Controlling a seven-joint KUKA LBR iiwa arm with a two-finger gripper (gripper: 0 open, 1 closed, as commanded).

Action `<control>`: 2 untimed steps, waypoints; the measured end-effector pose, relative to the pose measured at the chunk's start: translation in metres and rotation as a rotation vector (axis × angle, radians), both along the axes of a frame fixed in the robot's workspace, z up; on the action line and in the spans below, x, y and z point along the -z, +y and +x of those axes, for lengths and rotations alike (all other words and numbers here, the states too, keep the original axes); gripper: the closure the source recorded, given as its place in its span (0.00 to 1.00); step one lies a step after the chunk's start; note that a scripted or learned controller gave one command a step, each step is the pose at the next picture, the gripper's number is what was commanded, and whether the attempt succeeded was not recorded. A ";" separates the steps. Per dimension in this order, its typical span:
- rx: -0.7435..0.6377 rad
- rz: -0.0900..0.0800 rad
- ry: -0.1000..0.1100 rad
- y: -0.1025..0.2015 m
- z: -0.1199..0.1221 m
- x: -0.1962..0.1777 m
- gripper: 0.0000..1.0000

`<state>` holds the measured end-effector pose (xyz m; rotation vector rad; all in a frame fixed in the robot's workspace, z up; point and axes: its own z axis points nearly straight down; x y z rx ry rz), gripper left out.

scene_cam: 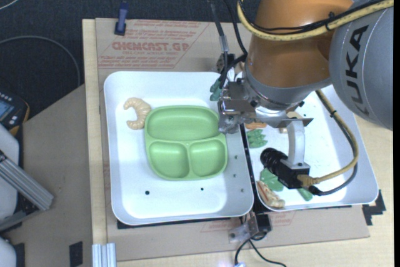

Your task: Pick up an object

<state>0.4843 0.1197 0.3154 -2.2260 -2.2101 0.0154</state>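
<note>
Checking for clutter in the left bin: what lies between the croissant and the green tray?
Nothing: in the camera view the croissant lies right against the green tray's upper-left corner, on the left bin's white floor.

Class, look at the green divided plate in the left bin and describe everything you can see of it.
The green divided plate is pale green, matte, plastic-looking, with rounded corners and a raised rim. Ridges split it into three compartments: one wide section along the far side and two smaller ones along the near side. It lies flat, right way up, in the left bin, toward that bin's right side. A tan, curved croissant-like toy lies at its far-left corner, seemingly touching the rim. The arm hangs over its right edge.
</note>
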 end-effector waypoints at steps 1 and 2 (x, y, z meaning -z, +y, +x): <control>0.000 0.001 0.002 -0.052 -0.007 0.094 1.00; -0.010 0.008 -0.032 -0.035 0.012 -0.110 1.00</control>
